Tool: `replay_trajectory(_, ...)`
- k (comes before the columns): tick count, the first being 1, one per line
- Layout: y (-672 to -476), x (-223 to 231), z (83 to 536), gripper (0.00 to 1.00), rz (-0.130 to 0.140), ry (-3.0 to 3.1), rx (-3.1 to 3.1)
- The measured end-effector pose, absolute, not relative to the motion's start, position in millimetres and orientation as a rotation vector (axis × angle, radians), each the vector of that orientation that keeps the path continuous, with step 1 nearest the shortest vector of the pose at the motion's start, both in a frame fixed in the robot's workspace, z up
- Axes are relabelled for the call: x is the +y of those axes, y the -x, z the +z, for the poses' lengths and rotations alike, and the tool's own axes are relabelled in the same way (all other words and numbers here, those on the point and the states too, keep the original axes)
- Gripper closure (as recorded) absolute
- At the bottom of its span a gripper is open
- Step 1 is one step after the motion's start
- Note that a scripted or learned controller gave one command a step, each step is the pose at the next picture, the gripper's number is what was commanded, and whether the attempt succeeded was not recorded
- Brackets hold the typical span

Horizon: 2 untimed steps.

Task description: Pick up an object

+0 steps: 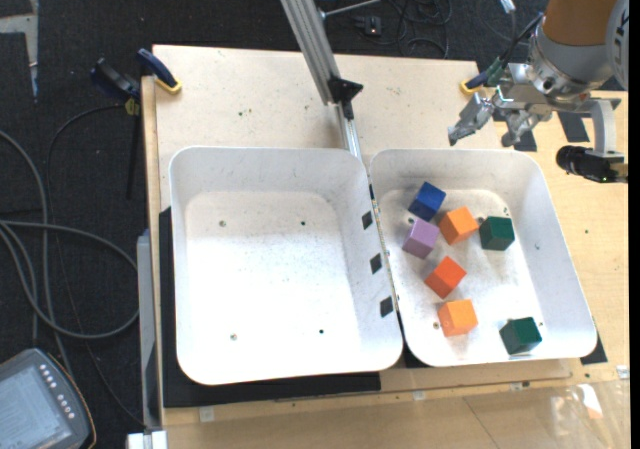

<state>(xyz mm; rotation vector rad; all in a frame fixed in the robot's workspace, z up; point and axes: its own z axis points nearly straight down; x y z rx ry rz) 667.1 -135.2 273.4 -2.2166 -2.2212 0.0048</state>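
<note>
Blocks (446, 276) in right bin (565, 267), fingers (468, 125) spread apart (nothing held), above bin's far rim.

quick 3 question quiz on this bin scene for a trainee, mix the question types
1. True or false: the claw is holding a cube.
2. How many cubes lie in the right bin?
3. Which cube sits closest to the divider? A) purple cube B) blue cube C) a green cube

Key: 1 false, it hangs above the bin's far rim with nothing between its fingers; 2 seven; 3 A.
</note>
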Motion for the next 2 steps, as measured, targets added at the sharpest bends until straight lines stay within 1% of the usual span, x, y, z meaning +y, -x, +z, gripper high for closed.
replay_trajectory(1, -667.8, -135, 277, 0.0, 0.001, 2.218, -2.226)
replay_trajectory(2, -671.8, -140, 231, 0.0, 0.005, 2.22, -2.22)
